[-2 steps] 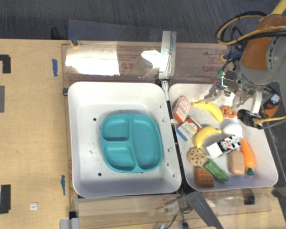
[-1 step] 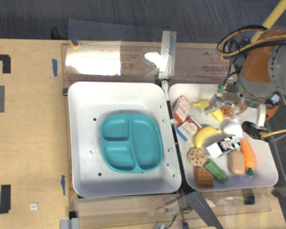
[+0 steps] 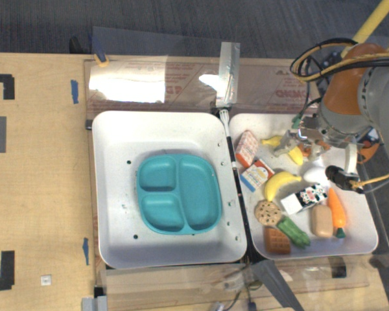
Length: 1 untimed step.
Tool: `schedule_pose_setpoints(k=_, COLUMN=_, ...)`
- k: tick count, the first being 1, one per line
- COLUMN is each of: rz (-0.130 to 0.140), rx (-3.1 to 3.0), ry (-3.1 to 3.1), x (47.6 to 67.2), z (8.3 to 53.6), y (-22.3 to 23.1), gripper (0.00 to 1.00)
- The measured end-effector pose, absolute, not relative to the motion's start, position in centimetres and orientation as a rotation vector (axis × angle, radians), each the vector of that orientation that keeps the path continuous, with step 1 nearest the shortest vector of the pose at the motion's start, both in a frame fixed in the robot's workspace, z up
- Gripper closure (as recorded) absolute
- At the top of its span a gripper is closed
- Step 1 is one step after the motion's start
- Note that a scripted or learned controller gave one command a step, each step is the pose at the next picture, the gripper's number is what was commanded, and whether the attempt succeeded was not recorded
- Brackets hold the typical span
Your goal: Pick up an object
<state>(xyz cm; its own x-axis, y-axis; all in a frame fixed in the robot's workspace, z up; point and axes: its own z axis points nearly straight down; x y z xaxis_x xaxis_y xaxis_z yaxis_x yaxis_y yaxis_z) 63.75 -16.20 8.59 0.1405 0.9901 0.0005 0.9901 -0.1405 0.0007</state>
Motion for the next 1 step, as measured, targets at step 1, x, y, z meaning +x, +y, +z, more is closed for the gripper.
schedule_pose_setpoints(k=1, rz=0.001, rx=2.37, ry=2.063, x=63.86, z=9.47, y=-16.1, gripper=1.0)
